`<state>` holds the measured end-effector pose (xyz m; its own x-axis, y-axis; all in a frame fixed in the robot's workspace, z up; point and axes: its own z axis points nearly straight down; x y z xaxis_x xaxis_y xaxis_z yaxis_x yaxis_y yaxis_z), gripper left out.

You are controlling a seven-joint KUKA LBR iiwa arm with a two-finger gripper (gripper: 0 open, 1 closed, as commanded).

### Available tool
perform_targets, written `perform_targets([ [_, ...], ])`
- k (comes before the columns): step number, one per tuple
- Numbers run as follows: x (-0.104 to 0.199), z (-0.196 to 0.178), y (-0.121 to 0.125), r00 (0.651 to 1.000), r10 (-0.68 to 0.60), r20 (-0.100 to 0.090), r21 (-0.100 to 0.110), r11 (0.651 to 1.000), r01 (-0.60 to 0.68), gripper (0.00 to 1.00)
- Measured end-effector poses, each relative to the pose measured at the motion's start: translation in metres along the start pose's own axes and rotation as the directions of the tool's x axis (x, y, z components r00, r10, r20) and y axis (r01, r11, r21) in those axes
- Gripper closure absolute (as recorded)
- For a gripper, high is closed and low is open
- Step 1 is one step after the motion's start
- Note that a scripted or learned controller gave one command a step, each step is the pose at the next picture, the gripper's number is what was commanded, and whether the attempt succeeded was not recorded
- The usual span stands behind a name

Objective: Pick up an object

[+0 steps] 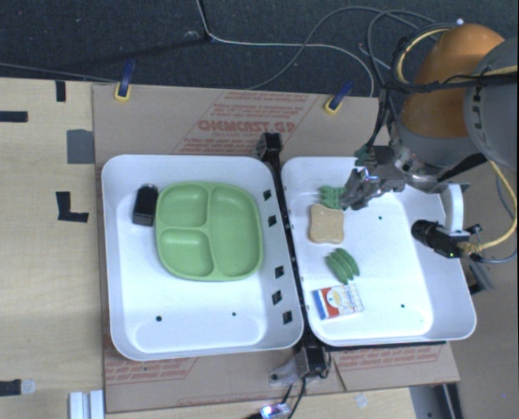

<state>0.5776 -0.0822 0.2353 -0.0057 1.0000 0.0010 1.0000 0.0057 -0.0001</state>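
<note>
Green plate (pixel 209 231) and black block (pixel 145 205) share the left bin (pixel 124 304); gripper (pixel 354 190), grip unclear, hovers beside bread (pixel 326 225).

1. The pincer (pixel 357 190) is a dark tangle over the right bin (pixel 434 317); from here I can't tell whether it is spread or closed, or whether it touches anything.
2. A green thing (pixel 330 196) pokes out from under the pincer, mostly covered, so its shape is anyone's guess.
3. The arm (pixel 456 81) runs out past the top right corner; only its orange band and some grey show.
4. The card (pixel 337 302) in the right bin has print too small to read.
5. The black block (pixel 145 205) beside the plate (pixel 210 231) is too dark to identify.
6. The table (pixel 32 234) is cut off at the left and bottom.
</note>
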Motion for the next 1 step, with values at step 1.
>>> perform_targets([
  [1,0.0552,-0.0046,-0.0034,1.000,-0.001,0.000,0.001,1.000,0.001,1.00],
])
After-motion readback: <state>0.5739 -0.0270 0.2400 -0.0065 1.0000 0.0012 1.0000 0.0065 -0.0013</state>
